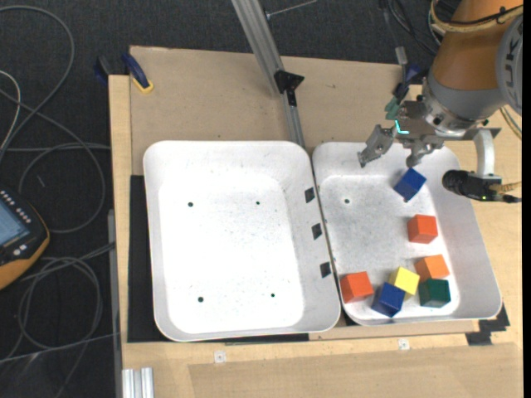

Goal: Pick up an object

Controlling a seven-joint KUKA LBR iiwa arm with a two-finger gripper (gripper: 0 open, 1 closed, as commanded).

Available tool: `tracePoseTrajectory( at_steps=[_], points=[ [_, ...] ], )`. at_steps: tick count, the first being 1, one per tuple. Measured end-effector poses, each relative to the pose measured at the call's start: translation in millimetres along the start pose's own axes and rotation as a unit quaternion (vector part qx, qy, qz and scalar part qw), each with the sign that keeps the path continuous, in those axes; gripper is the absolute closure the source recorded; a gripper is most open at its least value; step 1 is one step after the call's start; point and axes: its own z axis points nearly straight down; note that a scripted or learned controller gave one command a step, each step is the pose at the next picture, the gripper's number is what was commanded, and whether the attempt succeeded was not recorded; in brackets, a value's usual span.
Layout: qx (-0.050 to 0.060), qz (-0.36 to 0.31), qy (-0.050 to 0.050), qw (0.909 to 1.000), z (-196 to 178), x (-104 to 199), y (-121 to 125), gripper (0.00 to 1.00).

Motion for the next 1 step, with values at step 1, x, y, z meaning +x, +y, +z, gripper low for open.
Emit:
tracePoseTrajectory(
  at_steps=[1],
  points=[
    [0.003, 0.000, 0.000, 1.0000, 42.6, 2.2, 1.7, 0.00]
  ],
)
